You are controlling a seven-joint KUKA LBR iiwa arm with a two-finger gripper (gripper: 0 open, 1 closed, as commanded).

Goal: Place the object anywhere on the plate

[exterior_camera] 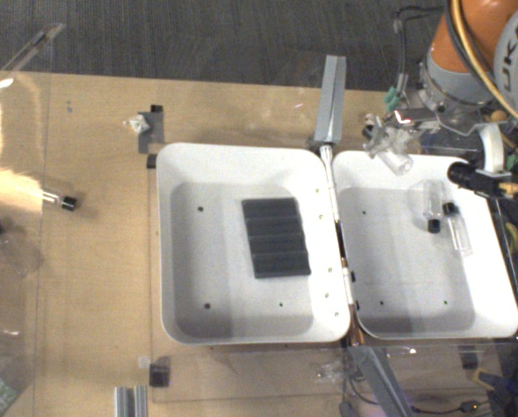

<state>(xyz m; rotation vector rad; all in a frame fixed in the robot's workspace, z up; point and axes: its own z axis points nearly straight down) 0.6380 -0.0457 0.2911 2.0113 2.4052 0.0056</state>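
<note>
You are seeing a dark ribbed plate [276, 237] lying flat in the left bin [181, 311], a clear tube (black-capped) [442, 216] lying in the right bin [389, 320].

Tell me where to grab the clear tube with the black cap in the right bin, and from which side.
Take the clear tube across its middle, coming straight down from above. It lies flat on the floor of the right bin, long axis running roughly top to bottom in the view and slightly slanted, so the fingers should probably close across its narrow width. It lies well inside the bin walls, leaving room on both sides.
</note>
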